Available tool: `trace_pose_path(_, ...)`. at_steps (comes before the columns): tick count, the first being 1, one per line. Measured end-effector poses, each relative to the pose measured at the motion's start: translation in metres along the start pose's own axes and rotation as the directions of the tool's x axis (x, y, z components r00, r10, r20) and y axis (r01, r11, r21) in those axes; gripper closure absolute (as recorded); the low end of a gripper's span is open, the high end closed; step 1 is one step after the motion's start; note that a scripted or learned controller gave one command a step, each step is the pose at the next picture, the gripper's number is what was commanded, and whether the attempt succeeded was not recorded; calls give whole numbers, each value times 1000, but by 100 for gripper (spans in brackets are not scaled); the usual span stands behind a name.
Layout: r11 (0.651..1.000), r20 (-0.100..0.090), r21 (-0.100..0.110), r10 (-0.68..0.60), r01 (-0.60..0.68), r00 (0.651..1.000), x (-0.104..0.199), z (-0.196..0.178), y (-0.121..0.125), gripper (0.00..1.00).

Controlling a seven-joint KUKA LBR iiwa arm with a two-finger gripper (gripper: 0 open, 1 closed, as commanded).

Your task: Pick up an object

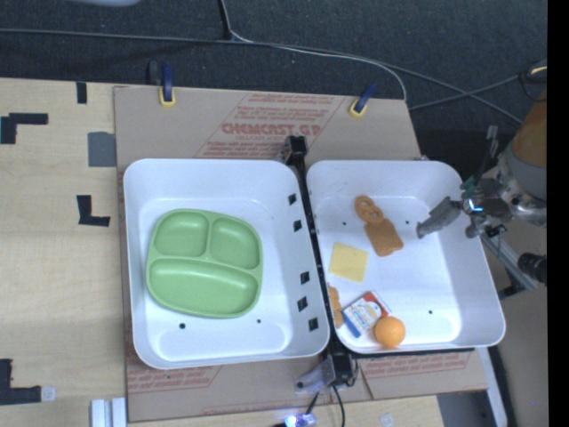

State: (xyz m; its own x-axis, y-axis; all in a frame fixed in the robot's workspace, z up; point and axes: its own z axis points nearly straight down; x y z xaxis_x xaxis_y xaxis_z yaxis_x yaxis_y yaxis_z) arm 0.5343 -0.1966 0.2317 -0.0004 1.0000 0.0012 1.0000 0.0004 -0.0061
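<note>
Front edge: a small grey clamp (322,376) grips the bench where the two bins meet.
Right bin, near corner: a round orange ball (388,331) lies beside a small white packet with red and blue print (364,313), the two touching or nearly so.
Right bin, divider side: a small orange-brown piece (333,299) rests against the left wall, just left of the packet.
Right bin, middle: a flat pale yellow square, like a cheese slice (348,261), lies alone on the white floor.
Right bin, far half: a tan, lumpy toy shaped like a pastry or biscuit (378,225) lies slantwise, near the yellow square but apart from it.
Right white bin (471,323): shallow, rounded corners.
Left white bin (142,327): it bears a light green plastic plate with three compartments (204,263).
Gripper (429,222): a grey finger reaches over the right bin's right side, near the tan toy but apart from it; whether the fingers are spread or closed cannot be told, and nothing shows between them.
Far side: two yellow-tipped blue clamps (166,90) pin a brown cardboard sheet with red lettering (267,123).
</note>
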Motion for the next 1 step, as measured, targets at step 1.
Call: trace_pose_path(1, 1000, 1, -4, -1, 1, 1000, 0, -2, 1, 0)
